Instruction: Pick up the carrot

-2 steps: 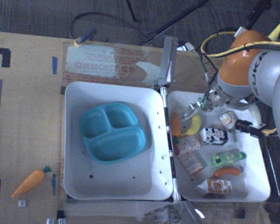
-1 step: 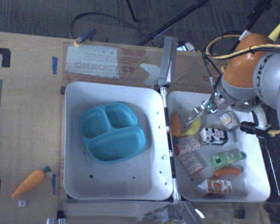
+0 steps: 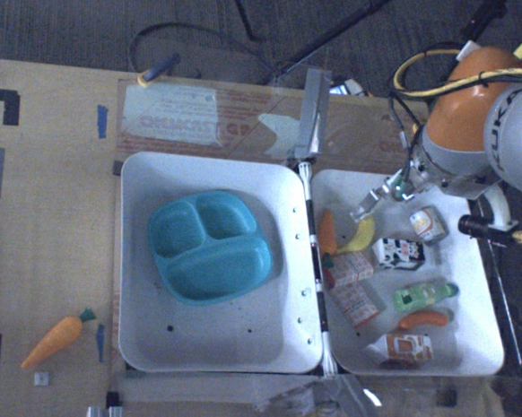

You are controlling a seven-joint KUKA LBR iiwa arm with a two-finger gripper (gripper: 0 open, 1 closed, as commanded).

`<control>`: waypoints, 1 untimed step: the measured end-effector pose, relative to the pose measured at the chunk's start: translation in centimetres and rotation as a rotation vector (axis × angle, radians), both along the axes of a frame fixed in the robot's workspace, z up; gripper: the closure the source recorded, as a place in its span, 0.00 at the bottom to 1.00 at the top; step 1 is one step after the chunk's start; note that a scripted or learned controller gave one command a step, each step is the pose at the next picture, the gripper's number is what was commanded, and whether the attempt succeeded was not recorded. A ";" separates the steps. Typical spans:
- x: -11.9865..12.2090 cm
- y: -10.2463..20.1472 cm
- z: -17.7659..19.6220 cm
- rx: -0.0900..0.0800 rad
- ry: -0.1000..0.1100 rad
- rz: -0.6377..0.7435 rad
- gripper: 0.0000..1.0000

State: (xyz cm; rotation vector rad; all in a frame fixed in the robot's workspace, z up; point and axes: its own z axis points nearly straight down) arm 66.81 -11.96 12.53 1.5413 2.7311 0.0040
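An orange carrot (image 3: 52,340) with a green top lies on the wooden bench left of the left bin, outside both bins. A second slim orange carrot-like piece (image 3: 328,232) rests against the left wall of the right bin (image 3: 489,342). My gripper (image 3: 378,196) hangs over the upper part of the right bin, just above and right of a yellow banana (image 3: 360,236), a short way from the slim orange piece. I see nothing held in it.
The left bin (image 3: 126,327) holds a blue divided plate (image 3: 209,244). The right bin also holds a cow-print carton (image 3: 400,252), two small snack boxes (image 3: 351,270), a green bottle (image 3: 425,294), an orange sausage-like piece (image 3: 425,319) and an orange box (image 3: 409,348).
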 end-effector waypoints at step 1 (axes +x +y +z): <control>-0.6 1.0 -3.9 0.001 0.032 0.252 0.00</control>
